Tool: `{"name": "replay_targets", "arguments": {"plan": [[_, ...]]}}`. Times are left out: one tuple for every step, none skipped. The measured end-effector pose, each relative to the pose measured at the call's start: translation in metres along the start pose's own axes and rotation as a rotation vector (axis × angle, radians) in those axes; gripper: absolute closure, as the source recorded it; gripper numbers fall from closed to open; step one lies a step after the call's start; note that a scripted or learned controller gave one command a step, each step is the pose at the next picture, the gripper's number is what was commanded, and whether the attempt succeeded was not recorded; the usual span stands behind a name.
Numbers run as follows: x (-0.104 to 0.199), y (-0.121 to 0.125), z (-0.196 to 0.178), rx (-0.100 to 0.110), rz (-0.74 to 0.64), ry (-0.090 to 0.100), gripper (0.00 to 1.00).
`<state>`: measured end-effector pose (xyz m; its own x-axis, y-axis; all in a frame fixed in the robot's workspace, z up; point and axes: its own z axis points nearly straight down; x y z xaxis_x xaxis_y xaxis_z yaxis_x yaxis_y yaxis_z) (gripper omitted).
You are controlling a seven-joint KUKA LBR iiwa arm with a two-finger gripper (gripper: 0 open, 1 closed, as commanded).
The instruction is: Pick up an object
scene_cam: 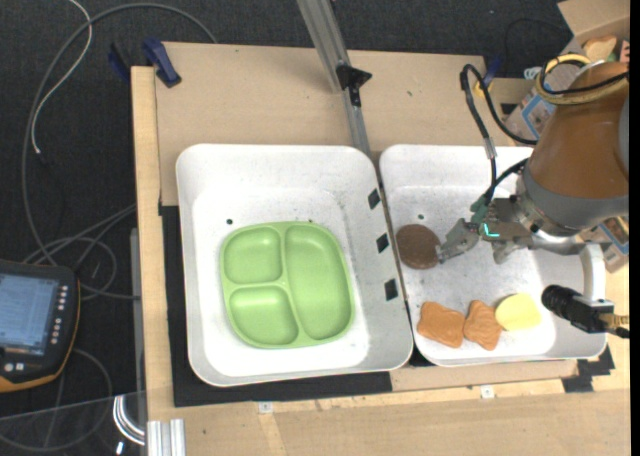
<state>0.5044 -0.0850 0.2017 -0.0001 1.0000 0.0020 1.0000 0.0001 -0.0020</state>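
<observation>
Far to the pincer's left, off the bench, a handheld control pendant (32,322) with a lit screen lies on the dark floor among loose grey cables (60,124). Closer in, still well to the left of the pincer, the left white bin (200,184) holds a green divided plate (288,284) with three compartments, lying flat in the bin's middle. Between the two bins, a metal rail (322,19) runs down at a slant from the top edge and ends just above the seam where the bins meet. The right white bin (420,169) holds everything else. Just to the left of the pincer, a round brown object (416,245) lies on the bin floor; the nearest fingertip reaches close to its right edge, but whether it touches cannot be told from this angle. The pincer (462,240) itself hangs low over the right bin with its fingers spread apart, and nothing is seen between them. Below the pincer, near the front wall of the bin, two orange-brown pieces lie side by side: one orange piece (441,324) to the left and a second orange piece (482,324) touching or nearly touching it. Just right of these, below and to the right of the pincer, sits a yellow object (518,312). Right of the pincer, the grey arm with its orange band (585,149) reaches in over the bin's right edge.
</observation>
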Motion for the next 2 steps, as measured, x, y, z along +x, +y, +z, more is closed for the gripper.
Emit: {"name": "replay_targets", "arguments": {"plan": [[-0.068, 0.043, -0.257, -0.014, -0.001, -0.006, 0.00], [-0.028, 0.010, -0.283, -0.009, -0.005, -0.002, 0.00]]}}
